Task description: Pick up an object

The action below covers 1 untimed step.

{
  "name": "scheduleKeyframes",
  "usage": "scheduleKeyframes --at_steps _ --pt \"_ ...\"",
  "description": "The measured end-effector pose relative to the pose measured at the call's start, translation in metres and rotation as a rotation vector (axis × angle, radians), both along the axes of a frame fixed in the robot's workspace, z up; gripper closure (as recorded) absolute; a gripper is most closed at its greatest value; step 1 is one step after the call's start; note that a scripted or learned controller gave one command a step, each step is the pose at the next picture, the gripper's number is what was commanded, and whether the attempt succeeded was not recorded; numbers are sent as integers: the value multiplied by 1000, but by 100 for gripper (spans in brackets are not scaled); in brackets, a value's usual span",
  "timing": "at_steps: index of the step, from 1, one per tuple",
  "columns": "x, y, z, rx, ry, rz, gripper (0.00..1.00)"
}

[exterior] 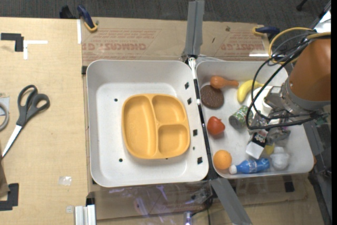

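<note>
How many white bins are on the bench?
2. In this view, the left bin holds a yellow plate. The right bin beside it holds small things, like a blue bottle. No other bin seems hidden.

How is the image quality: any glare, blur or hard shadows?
Camera view: even light, soft shadows; the white bins run bright, nearly washed out; the yellow tray and scissors are sharp; the arm's orange band looks slightly soft.

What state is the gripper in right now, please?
Gripper: its state cannot be told from this view; it sits low over the right bin.
</note>
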<state>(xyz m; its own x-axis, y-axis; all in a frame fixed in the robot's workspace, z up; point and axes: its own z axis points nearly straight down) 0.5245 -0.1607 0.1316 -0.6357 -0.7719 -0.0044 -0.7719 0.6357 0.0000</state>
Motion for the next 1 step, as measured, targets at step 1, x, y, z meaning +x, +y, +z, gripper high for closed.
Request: scheduleKeyframes --at_steps 1 --pt "0 0 0 0 0 -1 0"
